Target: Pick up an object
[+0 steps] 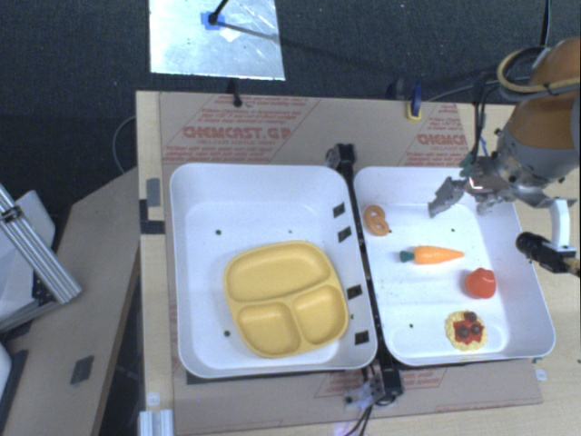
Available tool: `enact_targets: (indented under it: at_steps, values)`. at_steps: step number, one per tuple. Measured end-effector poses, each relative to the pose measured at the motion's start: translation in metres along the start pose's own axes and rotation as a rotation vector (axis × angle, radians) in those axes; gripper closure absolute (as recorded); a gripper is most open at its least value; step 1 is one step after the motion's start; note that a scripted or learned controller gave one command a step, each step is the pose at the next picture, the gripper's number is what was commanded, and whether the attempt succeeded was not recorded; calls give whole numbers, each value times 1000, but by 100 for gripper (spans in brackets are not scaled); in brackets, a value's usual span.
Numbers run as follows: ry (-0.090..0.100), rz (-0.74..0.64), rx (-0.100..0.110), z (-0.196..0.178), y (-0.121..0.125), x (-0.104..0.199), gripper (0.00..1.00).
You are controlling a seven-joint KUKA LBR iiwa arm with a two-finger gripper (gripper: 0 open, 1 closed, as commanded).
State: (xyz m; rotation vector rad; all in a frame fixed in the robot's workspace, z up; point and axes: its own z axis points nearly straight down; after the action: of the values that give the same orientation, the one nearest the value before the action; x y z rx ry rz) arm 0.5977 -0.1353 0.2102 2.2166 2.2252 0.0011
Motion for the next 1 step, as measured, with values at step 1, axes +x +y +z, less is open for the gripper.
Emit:
enact_targets:
  at_steps: [1]
  values:
    - [0, -2, 3, 54, 10, 2, 0]
